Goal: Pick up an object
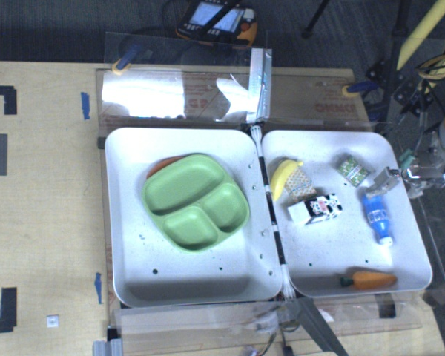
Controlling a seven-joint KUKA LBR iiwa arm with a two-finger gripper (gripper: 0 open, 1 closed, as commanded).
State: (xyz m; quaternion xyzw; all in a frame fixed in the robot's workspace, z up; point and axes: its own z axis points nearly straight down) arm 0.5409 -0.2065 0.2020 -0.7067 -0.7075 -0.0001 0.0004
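Observation:
The right bin (408, 269) holds several small objects. A yellow banana (283, 175) lies at its left wall, beside a beige dotted item (302, 185). A black-and-white box (317, 209) sits just below them. A green patterned packet (353, 170) lies toward the back. A blue bottle (377, 217) lies near the right wall, and an orange carrot (370, 279) rests at the front rim. My gripper (402, 176) appears as grey metal parts over the bin's right rim, just above the bottle and touching nothing.
The left bin (126, 221) carries a green divided plate (196, 201) with something orange-brown (163, 165) under its back edge. A clear plastic panel (178, 87) stands behind the bins. Cables and stands crowd the far right (423, 73).

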